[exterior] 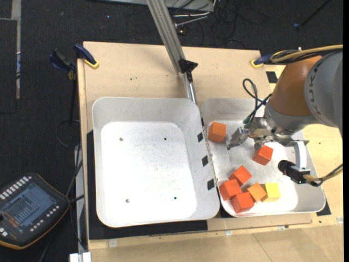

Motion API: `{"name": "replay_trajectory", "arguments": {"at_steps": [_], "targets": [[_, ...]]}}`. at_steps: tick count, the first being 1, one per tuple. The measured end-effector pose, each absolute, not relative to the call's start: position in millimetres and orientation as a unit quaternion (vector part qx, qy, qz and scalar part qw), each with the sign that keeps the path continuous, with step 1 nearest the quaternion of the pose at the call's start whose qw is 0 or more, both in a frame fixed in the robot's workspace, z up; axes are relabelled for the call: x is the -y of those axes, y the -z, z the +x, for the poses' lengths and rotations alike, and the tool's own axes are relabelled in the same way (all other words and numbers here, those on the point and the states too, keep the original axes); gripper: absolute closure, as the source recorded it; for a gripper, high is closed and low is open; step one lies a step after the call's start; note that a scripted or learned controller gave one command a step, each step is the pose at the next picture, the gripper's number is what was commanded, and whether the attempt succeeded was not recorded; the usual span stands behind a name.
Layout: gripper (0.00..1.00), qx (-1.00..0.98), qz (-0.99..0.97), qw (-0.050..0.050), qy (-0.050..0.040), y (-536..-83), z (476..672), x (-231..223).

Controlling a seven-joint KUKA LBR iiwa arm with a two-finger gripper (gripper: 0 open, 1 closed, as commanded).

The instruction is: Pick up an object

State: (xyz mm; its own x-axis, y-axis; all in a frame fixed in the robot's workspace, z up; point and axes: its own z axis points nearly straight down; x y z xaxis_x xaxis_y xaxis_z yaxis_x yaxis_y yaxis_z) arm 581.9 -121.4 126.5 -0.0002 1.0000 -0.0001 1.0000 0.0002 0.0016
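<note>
Six blocks sit in the right bin (305, 203), so that's where I'm reaching; my end effector (235, 141) hangs low just beside the lone orange cube (217, 131), near the bin's far-left corner, an easy target away from the cluster (246, 189). Whether my end effector is apart or together, I cannot tell; nothing visibly sits in it.

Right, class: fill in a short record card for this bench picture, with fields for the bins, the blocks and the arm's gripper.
left shallow white bin: bare speckled floor
right shallow white bin: holds the blocks
orange cube near divider: alone, left of gripper
red-orange cube: alone, below gripper
front cluster: several orange cubes, one small yellow cube
two-finger gripper: low over right bin, between the two lone cubes
</note>
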Motion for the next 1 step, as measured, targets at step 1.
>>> {"name": "replay_trajectory", "arguments": {"at_steps": [1], "targets": [[1.00, -0.707, 0.707, 0.001, -0.0005, -135.4, 582.0, 121.7]]}}
